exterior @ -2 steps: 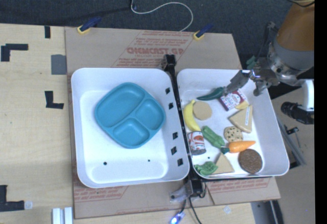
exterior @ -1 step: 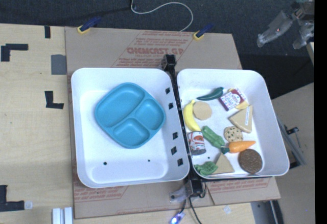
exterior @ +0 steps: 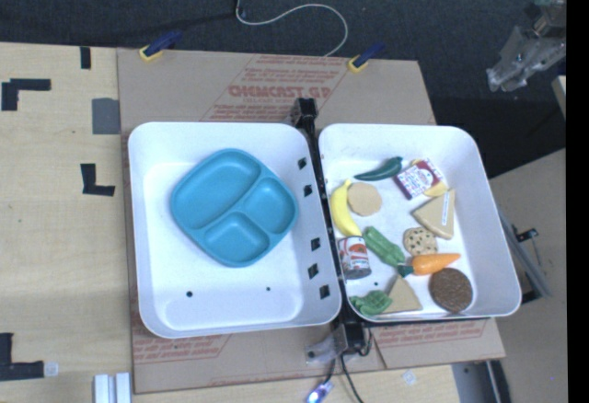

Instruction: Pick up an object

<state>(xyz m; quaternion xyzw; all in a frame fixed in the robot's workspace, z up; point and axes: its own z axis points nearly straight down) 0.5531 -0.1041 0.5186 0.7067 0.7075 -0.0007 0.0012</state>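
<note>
Toy food (exterior: 405, 236) crowds the right bin (exterior: 488, 208), well apart from the gripper (exterior: 520, 61), whose state cannot be told.

The toy foods lie loose in the right bin (exterior: 479, 208), all flat on its floor. A yellow banana (exterior: 342, 211) curves along the bin's left wall, touching a tan round cracker (exterior: 364, 200). A dark green pepper (exterior: 379, 170) sits toward the bin's far wall, an orange carrot (exterior: 433, 263) and brown patty (exterior: 451, 289) toward its near wall.
</note>
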